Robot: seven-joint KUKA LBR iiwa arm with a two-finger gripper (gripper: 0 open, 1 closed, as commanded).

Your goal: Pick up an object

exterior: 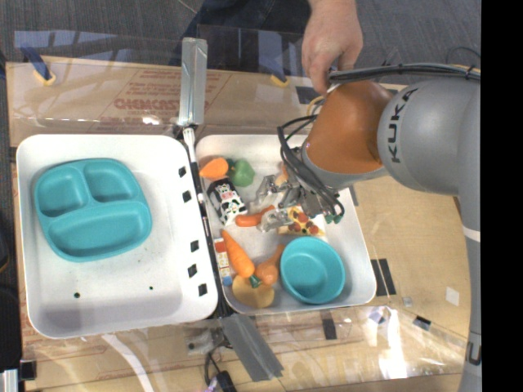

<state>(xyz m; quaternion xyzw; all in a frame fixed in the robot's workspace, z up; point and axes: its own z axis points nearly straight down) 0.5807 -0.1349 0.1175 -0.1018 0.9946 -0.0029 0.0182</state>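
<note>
From my remote station I see the grey arm with its glossy orange band [347, 129] reaching in from the right over the right shallow white plastic bin [359, 251]. The metallic gripper [282, 207] sits low inside that bin, among the objects at its middle. I cannot tell how it is set, nor whether anything is held; cables and small parts crowd that spot.

Contents of the right bin, all smooth moulded toys by appearance:
- a round teal plastic bowl [311, 269] at the near right, open side up;
- a tapered orange toy carrot [239, 254] near the left wall, lying at a slant;
- a yellow-brown rounded toy fruit [252, 292] at the near edge, touching the carrot's lower end;
- a black-and-white patterned small carton [226, 201] beside the left wall;
- a rounded orange piece [214, 168] and a green knobbly piece [242, 172] side by side at the far left.

The left shallow white plastic bin [106, 300] carries a teal plastic divided plate [91, 207] with three compartments and rounded corners.

A bare human hand [331, 35] hangs above the arm at the far side of the surface, which is covered in clear, glossy sheeting [106, 88].
</note>
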